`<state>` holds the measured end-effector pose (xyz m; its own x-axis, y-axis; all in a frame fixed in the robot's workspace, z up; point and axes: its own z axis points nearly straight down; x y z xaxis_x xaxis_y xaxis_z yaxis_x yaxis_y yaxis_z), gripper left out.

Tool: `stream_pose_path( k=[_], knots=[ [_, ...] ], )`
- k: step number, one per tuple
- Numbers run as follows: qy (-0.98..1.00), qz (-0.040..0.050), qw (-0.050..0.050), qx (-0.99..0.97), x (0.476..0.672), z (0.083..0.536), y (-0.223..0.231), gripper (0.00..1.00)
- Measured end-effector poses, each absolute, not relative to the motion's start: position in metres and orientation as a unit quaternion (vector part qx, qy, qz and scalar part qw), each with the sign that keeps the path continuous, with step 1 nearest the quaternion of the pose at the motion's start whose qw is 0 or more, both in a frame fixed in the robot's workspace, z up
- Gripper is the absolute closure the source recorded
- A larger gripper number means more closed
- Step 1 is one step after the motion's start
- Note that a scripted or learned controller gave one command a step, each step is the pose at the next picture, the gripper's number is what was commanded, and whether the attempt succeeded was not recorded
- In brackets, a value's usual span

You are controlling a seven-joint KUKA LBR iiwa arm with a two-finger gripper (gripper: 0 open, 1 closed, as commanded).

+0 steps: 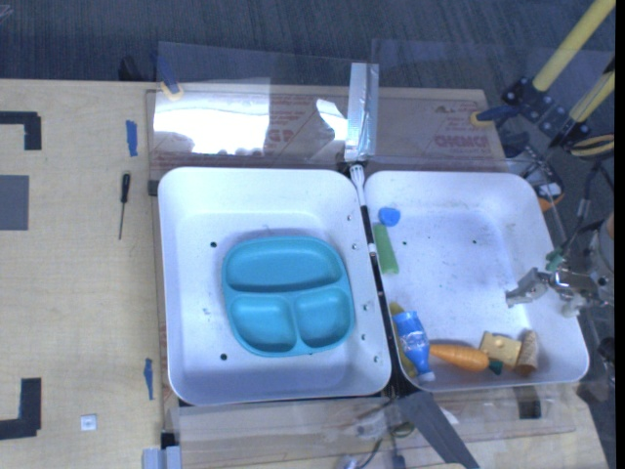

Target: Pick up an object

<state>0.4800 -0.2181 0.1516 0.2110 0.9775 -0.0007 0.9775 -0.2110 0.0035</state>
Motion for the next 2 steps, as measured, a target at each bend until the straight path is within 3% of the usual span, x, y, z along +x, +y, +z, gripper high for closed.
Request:
stream_pose_path(
  k=[1,2],
  knots=[
    [0.688,0.0045,-0.003,0.726,0.483,0.096,-0.206,0.0],
    [0.73,0.0024,0.003,0.684,0.502,0.088,-0.144,0.0]
  ],
)
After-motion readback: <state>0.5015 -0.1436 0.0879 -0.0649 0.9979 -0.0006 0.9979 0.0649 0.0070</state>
